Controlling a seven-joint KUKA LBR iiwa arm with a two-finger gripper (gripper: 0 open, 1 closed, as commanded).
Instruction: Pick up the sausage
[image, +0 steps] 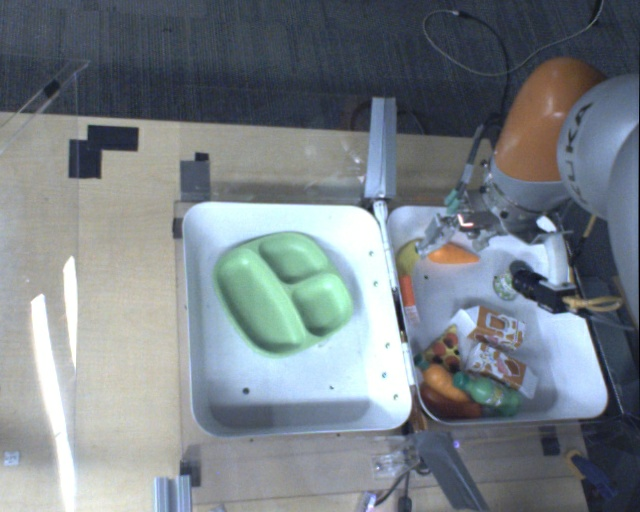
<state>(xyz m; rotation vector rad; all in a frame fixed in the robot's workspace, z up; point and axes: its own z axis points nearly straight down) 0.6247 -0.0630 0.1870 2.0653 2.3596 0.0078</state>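
- The gripper (452, 228) hangs at the upper end of the right bin (590, 400), in the upper right of the frame, beside an orange carrot-like piece (455, 255). From here I can't tell how the gripper is set, and nothing I can see sits in its grasp.
- The sausage (447, 403), as best I can judge, is the dark reddish-brown piece at the bin's lower left corner, under an orange item (438, 380) and touching a green bottle (488, 392). It's partly buried, so I'm not certain of it.
- That puts it well apart from the gripper, toward the bottom of the frame, at the bin's opposite end.
- To do this well, I'd reckon the arm must travel down the bin's left side and come in from above, across the sausage's narrow width.
- The pile is crowded; a careless descent could nudge the bottle or snack packets (497, 350).
- The green divided plate (285, 290) in the left bin (215, 400) plays no part.
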